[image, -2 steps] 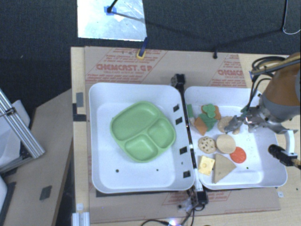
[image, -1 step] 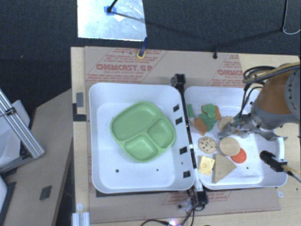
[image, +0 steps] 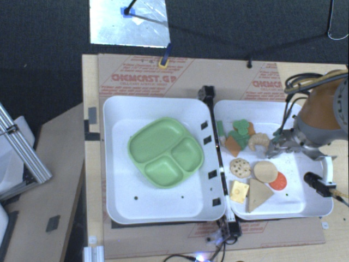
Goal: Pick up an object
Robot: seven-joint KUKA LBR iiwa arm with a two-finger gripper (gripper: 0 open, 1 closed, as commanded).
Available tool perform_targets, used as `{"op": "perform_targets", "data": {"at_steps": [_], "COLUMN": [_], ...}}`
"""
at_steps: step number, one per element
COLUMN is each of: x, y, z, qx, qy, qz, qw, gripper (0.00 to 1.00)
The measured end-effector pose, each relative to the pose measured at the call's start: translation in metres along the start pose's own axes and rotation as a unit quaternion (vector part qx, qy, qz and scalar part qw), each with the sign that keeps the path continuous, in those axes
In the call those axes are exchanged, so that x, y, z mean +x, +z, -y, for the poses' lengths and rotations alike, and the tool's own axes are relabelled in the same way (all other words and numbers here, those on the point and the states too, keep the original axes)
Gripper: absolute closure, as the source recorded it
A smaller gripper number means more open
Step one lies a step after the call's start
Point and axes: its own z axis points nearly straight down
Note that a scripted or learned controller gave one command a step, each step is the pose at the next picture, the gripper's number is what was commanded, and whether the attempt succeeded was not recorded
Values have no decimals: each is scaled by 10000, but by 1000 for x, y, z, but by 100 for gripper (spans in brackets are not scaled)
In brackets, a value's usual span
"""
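Where cardboard [image: 163, 76] shows | red "CHEMCAST GP" print | bins [image: 117, 162] atop

A pale green sectioned plate [image: 165, 152] sits in a white bin [image: 117, 201]. The other white bin [image: 311, 203] holds a speckled tan cookie [image: 240, 168], a yellow cheese square [image: 238, 191], a red-orange disc [image: 278, 182] and dark green pieces [image: 240, 127].

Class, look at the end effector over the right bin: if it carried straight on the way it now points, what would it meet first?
The end effector points leftward and downward toward the croissant, so that is likely first, though depth is unclear from this single slanted view.
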Motion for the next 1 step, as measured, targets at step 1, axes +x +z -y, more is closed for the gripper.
{"op": "perform_targets", "data": {"at_steps": [1], "x": [3], "y": [-61], "z": [5], "qx": [-11], "qy": [-16], "qz": [1], "qw": [10000], "gripper": [100]}}
